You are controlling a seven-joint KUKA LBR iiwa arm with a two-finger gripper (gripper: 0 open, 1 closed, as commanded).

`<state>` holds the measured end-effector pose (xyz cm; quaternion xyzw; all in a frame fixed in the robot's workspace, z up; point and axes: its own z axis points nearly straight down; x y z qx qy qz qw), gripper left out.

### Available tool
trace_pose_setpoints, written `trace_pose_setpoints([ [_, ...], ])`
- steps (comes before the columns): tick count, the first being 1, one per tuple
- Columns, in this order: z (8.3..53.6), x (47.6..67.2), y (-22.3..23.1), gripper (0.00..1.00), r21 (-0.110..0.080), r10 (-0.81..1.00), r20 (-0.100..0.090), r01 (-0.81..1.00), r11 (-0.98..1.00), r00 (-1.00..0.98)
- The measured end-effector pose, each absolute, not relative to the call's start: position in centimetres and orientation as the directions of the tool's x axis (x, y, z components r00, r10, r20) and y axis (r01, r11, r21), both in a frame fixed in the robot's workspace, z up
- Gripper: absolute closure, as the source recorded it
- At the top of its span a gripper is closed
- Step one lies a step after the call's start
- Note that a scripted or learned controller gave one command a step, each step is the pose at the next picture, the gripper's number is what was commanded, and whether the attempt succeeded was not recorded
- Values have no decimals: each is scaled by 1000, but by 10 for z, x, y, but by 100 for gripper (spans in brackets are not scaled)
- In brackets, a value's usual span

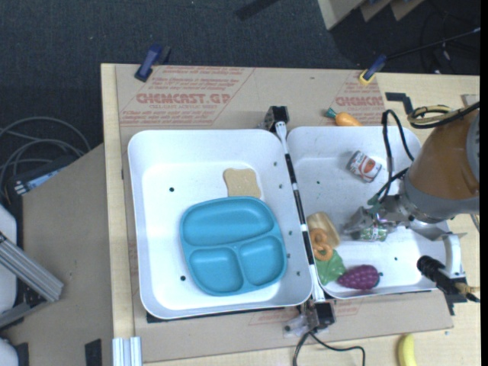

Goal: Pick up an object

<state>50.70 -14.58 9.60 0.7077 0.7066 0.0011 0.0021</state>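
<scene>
My gripper (371, 227) is low in the right bin (335, 147), near its middle. I cannot tell how it is set — it looks blurry and mixed up with something shiny and green under it.

Close by, to its left, lie a tan roll-shaped toy (321, 225) and an orange ring-shaped piece (321, 240) on top of a green leafy toy (329, 266). Just beside those, by the near wall, sits a bunch of purple grapes (359, 277). A small silver can with a red label (364, 165) lies further back, well apart from my gripper.

The left bin (149, 204) holds a blue tray with three parts (232, 244) and a slice of toast (242, 181) touching its far edge.

Both bins sit on a brown board with red letters (183, 94). A toy carrot (343, 117) lies on it behind the right bin. Two blue clips (152, 61) hold the far edge. Dark carpet (76, 21) and gray cables (38, 155) are around it — a yellow banana (407, 350) peeks in near the front.
</scene>
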Motion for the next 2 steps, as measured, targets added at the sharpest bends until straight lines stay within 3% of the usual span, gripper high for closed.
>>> trace_pose_setpoints([
  [1, 185, 501, -83, 100, 2, 1000, 1, 1000, 2, -2],
  [2, 184, 522, -28, 100, 1, 1000, 0, 1000, 1, -1],
])
